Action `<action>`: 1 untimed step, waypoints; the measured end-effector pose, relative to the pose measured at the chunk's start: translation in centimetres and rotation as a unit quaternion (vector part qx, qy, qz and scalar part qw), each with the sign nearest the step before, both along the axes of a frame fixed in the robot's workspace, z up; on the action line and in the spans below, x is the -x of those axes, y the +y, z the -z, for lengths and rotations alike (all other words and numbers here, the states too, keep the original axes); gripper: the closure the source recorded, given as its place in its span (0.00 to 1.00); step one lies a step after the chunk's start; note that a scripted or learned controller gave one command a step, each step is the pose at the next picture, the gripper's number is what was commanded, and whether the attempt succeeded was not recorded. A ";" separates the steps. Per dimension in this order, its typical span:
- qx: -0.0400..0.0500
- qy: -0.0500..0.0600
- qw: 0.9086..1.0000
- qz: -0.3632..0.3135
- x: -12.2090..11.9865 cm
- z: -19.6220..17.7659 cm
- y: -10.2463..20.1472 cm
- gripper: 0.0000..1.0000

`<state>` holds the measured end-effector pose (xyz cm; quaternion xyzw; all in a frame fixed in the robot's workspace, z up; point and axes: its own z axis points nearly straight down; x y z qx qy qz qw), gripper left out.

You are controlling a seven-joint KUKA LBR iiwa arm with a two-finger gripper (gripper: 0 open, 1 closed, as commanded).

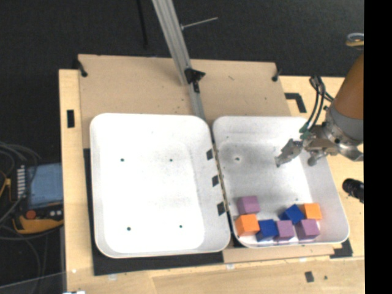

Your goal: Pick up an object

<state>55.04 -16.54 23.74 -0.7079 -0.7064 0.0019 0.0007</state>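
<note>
Two white bins sit side by side on the tabletop (pixel 72 164). The left bin (pixel 153 133) shows a few small dark dots on its floor. The right bin (pixel 257 133) holds a cluster of small blocks along its near edge.

At the left of the cluster a purple block (pixel 248 204) sits just behind an orange block (pixel 247 224), the two touching. Just right of the orange one lies a blue block (pixel 267 228), and next to it a second purple block (pixel 285 229). A third purple block (pixel 308 228) sits further right, with a second blue block (pixel 293 213) and a second orange block (pixel 312 211) just behind it. The blocks are packed close, several touching their neighbours.

The arm (pixel 350 100) reaches in from the right, its orange band above the grey wrist. The gripper (pixel 300 154) hovers over the far right part of the right bin, well apart from the blocks and behind them. Its fingers (pixel 285 154) stand apart, fairly wide, with nothing between them. Green and dark cables (pixel 318 100) run along the wrist.

A slanted metal pole (pixel 177 48) rises from the tabletop's far side, above the gap between the bins. At the left, off the tabletop, lies a blue device (pixel 44 185) with cables (pixel 15 158) around it.
</note>
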 end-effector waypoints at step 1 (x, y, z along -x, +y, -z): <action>0.000 0.000 1.000 0.000 0.1 4.2 -0.2 0.00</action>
